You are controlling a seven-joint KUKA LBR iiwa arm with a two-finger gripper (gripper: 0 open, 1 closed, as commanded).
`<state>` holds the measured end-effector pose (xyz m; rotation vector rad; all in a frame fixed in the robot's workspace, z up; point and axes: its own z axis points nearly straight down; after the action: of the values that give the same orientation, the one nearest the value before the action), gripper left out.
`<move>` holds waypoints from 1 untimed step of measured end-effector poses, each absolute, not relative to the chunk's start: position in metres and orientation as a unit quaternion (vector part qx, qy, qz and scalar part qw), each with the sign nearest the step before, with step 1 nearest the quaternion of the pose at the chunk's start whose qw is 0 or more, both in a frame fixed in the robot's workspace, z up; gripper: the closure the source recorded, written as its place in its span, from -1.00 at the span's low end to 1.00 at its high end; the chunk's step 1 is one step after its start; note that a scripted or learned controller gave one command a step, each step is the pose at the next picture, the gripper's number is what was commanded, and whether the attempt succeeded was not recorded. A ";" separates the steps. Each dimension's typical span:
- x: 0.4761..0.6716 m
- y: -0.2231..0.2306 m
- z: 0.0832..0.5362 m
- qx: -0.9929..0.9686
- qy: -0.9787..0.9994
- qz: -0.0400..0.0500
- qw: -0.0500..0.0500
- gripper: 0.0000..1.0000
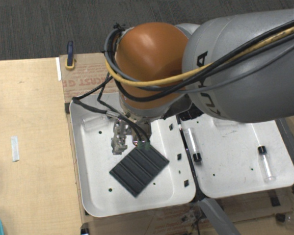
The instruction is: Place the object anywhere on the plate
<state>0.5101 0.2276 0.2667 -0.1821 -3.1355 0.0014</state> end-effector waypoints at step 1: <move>0.517 0.227 0.328 0.093 -0.996 -0.001 -0.002 1.00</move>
<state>0.5168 0.2266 0.3284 0.2913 -3.1312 -0.0017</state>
